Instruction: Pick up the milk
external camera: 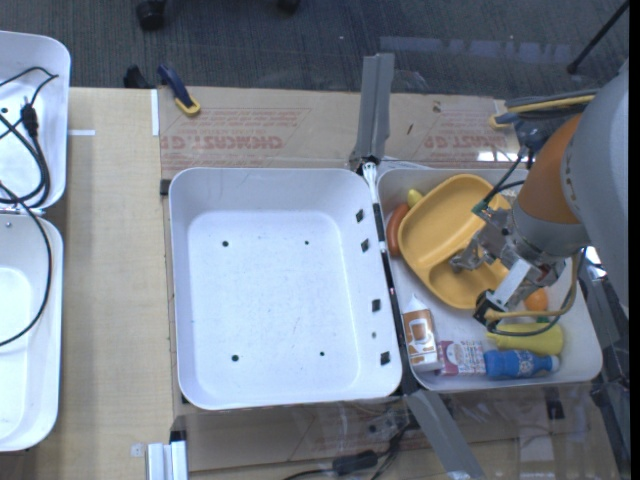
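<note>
Two small cartons lie at the front left of the right bin (592, 340). One is a white-and-brown carton (420, 337) against the bin's left wall, and beside it lies a pink-and-white carton (461, 357). From this view I cannot tell which of them is the milk. My gripper (480, 284) hangs over the right edge of a tilted yellow bowl (447, 234), up and to the right of both cartons and apart from them. Nothing shows in its grasp.
A blue bottle (520, 365) lies along the right bin's front wall, with a yellow banana (530, 340) just behind it and an orange fruit (538, 299) near the gripper. An orange-red item (398, 226) peeks out left of the bowl. The left bin (180, 268) adjoins it.
</note>
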### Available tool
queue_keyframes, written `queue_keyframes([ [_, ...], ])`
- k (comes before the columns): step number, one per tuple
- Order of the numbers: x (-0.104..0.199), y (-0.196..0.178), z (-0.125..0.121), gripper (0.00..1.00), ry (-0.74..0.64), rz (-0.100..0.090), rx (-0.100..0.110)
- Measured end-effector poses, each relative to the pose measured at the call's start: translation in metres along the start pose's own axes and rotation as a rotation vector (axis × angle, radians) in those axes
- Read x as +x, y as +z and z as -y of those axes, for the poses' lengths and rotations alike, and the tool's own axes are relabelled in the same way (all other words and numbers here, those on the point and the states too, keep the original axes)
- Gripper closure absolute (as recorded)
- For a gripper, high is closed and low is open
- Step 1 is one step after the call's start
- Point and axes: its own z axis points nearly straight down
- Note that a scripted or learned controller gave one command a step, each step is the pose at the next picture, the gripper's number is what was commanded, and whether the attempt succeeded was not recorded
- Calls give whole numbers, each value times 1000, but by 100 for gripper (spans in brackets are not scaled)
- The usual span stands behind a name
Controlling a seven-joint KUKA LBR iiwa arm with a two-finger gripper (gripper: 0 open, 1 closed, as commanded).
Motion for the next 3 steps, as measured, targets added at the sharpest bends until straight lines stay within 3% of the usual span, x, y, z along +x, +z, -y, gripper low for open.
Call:
queue_keyframes([
  [1, 32, -10, 14, 0, 222, -2, -3],
  [2, 47, -7, -42, 0, 220, 40, 80],
  [3, 43, -9, -40, 100, 220, 55, 94],
])
